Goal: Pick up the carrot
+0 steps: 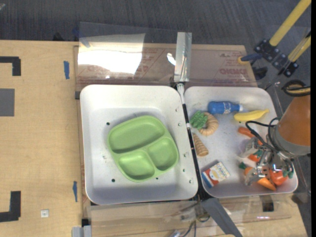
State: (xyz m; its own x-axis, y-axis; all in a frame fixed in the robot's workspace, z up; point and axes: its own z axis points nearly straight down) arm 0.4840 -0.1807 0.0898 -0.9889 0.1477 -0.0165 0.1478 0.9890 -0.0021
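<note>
Gripper (260, 171) low in right bin (224, 143), near-right corner | finger state: cannot tell, hidden in clutter | carrot (267, 183) orange, lying just beside fingertips near bin's front wall | green divided plate (143, 147) in left bin (94, 132)

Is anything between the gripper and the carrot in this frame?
Nothing visible stands between them. The gripper is low in the right bin, right over the carrot at the bin's near right corner. The banana and blue bottle lie apart, toward the far side.
</note>
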